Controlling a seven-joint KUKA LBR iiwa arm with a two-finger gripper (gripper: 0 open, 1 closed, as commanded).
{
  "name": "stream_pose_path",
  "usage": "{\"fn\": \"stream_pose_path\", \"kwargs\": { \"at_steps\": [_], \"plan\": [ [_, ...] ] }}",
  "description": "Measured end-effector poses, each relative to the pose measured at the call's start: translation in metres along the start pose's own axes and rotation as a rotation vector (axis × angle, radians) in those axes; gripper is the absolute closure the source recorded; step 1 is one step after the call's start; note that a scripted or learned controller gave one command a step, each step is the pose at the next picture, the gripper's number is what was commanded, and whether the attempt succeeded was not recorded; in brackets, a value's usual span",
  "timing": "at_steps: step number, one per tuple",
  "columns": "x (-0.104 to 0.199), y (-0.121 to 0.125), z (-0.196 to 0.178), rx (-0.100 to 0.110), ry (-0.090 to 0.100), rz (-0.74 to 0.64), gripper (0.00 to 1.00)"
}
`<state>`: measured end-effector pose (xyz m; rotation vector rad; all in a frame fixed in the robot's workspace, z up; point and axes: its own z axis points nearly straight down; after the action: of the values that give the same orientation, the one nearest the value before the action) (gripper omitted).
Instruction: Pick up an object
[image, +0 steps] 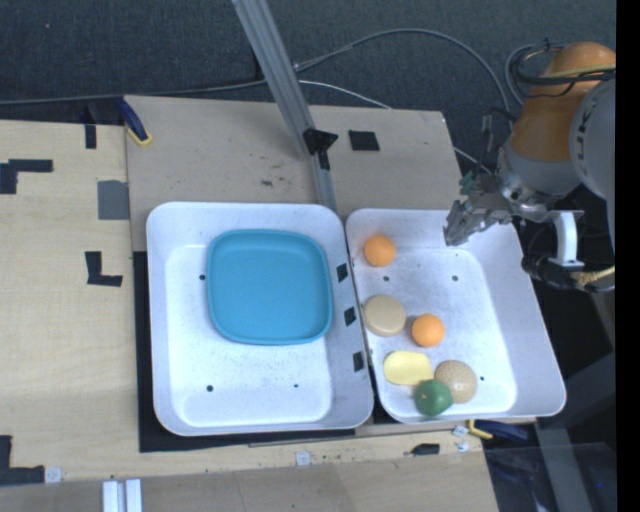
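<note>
**Ana:** Looking down on the bench now, two white bins side by side. The left bin (170, 300) carries a blue plate (268, 285), square with rounded corners, lying flat in the middle.

**Ben:** And the right bin (500, 310) has all the small stuff. An orange ball (379, 250) sits near the upper left corner. Lower down, a beige round piece (384, 315) lies by the left wall, with a second orange ball (428, 330) just beside it on the right.

**Ana:** Then the cluster at the near end: a yellow piece (406, 367), a green ball (433, 398) touching it from below, and a tan ball (457, 380) pressed against the green one.

**Ben:** Where's the arm?

**Ana:** In from the right, orange band up top. The gripper (458, 232) hangs over the far right corner of the right bin, tilted down toward the bin floor, well apart from every object there. The nearest is that first orange ball, off to its left.

**Ben:** Fingers?

**Ana:** Can't tell. They read as one dark tip from here. Nothing shows between them.
</note>
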<state>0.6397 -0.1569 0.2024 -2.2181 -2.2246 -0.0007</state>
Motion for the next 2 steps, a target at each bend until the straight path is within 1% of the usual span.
{"fn": "stream_pose_path", "kwargs": {
  "at_steps": [1, 2],
  "plan": [
    [0.05, -0.02, 0.005, 0.001, 0.0, -0.001, 1.0],
    [0.092, -0.038, 0.005, 0.001, 0.0, 0.0, 1.0]
  ]
}}
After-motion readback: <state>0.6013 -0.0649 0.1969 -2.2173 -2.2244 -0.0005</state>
